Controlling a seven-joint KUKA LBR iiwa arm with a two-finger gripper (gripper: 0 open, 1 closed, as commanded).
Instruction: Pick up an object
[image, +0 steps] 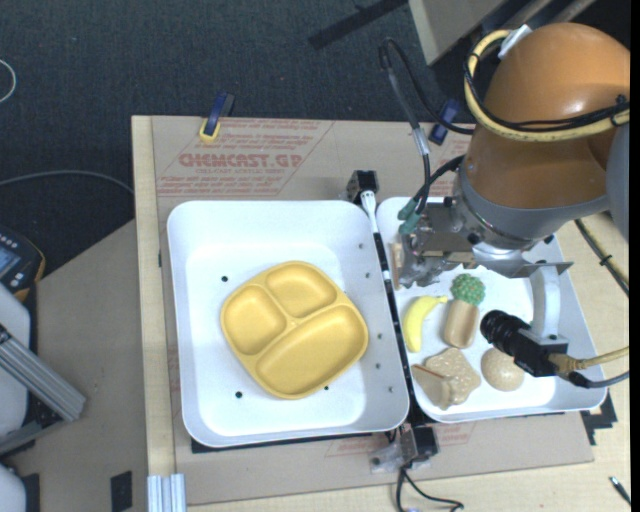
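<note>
Bench surface was covered by a brown board (300, 160) printed with red lettering, with two shallow white bins set side by side on it and their inner rims touching along the middle. A blue and yellow clamp (213, 118) sat at the board's far edge, well away from the gripper.

The gripper (425, 265) was low in the far left corner of the right bin (480, 405), close against the wall shared with the left bin (190, 250). Whether it was spread or closed could not be determined from this angle, and no object was seen in its grasp.

Items lay crowded toward the near side of the gripper. A yellow banana (420, 320) lay just near of it, along the shared wall. A green broccoli piece (467, 290) sat just beside the gripper on the side away from that wall, touching a tan cylinder (459, 322) that lay beside the banana. A tan wedge (448, 375) and a pale rounded piece (502, 370) lay further off, near the bin's near rim. Gaps between these five were narrow.

Across the shared wall from the gripper, a yellow divided tray (292, 328) lay flat at the centre of the left bin, apart from every wall, with a band of white floor on all sides.
</note>
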